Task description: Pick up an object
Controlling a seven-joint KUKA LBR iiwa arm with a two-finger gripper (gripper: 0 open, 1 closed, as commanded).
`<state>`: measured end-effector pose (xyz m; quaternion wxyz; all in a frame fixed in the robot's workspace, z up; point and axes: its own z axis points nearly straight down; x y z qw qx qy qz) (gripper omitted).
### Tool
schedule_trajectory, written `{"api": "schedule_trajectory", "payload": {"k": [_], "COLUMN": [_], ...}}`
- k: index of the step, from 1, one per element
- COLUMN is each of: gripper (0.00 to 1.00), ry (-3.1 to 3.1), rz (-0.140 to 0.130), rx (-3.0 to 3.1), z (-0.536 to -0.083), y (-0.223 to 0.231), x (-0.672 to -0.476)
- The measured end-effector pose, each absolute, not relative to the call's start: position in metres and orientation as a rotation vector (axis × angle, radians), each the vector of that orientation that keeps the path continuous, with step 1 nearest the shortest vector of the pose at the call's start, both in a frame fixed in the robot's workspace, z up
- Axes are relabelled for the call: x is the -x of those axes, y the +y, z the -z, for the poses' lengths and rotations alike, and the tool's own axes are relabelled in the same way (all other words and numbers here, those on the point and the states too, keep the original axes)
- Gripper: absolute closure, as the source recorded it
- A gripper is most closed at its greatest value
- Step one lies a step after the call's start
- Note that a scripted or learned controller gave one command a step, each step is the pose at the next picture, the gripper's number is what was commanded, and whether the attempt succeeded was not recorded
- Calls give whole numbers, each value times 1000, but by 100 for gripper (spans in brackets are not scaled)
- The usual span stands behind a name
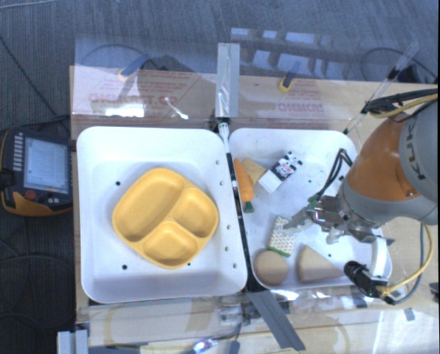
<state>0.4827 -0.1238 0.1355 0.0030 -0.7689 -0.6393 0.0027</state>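
Two shallow white bins sit side by side on the worktop (397,94); the left white bin (94,220) holds a yellow plastic plate with three sections (166,216), which lies flat in the middle of it; the right white bin (316,140) holds a bunch of small things; an orange carrot-shaped toy (243,183) lies along the wall between the two bins, and a pale yellow wedge (255,169) sits just beside its top end; a small white block with black and red marks (281,170) lies near the top of the bin, next to the wedge; lower down is a flat pale card with tiny green dots (281,235); below it, touching or almost touching, is a round tan ball like an egg (271,267); just beside the ball, to the right, is a tan cone-shaped block (317,265) near the bottom wall

The grey arm with the orange band (386,172) comes in from the right and hangs over the right bin; the end effector (331,220) is low over the bin, between the dotted card and the cone block; I cannot tell how it is set, or if it has got anything; black and yellow cables (397,290) hang under the arm

A grey and orange hand controller with a screen (35,172) lies on the dark carpet (43,50) to the left of the bins
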Motion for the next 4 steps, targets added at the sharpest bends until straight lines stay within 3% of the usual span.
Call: {"api": "schedule_trajectory", "payload": {"k": [1,2,3,4], "gripper": [0,0,0,0], "ry": [-1938,-1974,-2165,-2223], "rz": [-8,-6,-6,-7], "rx": [2470,2435,2274,2213], "z": [-151,-142,-208,-147], "y": [-191,-216,-215,-177], "x": [-503,-505,-558,-558]}}
